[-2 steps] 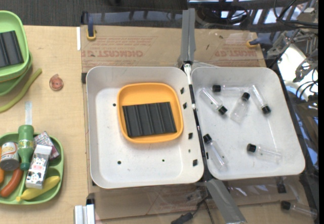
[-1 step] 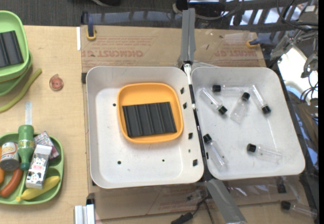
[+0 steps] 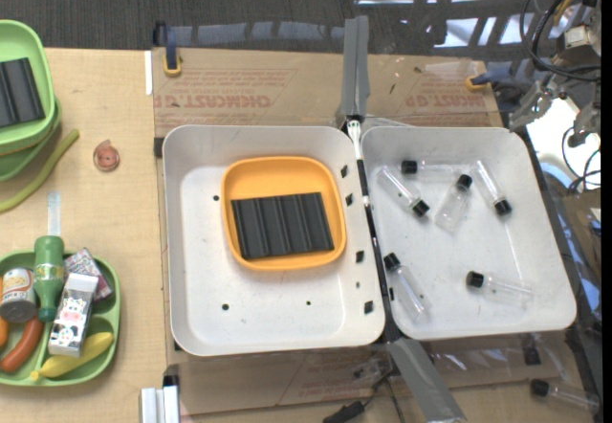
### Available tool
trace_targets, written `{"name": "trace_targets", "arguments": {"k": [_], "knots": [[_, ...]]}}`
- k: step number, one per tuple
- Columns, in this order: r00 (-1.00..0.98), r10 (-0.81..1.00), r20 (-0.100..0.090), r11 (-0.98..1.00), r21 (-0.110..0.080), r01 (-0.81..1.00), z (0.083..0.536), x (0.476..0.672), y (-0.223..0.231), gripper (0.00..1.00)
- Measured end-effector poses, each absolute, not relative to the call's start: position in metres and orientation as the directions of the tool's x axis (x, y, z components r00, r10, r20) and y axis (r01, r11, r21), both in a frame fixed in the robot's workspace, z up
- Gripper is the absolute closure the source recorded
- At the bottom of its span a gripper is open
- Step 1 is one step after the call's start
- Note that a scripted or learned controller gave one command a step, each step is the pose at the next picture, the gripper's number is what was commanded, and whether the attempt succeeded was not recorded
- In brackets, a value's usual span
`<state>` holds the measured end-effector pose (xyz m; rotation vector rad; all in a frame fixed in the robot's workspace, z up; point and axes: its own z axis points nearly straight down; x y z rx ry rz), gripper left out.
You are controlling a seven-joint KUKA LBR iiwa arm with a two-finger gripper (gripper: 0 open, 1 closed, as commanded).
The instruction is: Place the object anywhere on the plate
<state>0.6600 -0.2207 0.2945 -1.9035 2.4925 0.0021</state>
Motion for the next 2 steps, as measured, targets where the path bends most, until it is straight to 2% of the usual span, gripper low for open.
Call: {"name": "trace_targets", "arguments": {"k": [1, 2], "knots": [[-0.006, -1.0, -0.005, 0.006, -0.003, -1.0, 0.288, 0.659, -0.22, 0.0], [0.278, -0.961, -0.005, -0.278, -0.003, -0.961, 0.258, 0.66, -0.22, 0.0]]}}
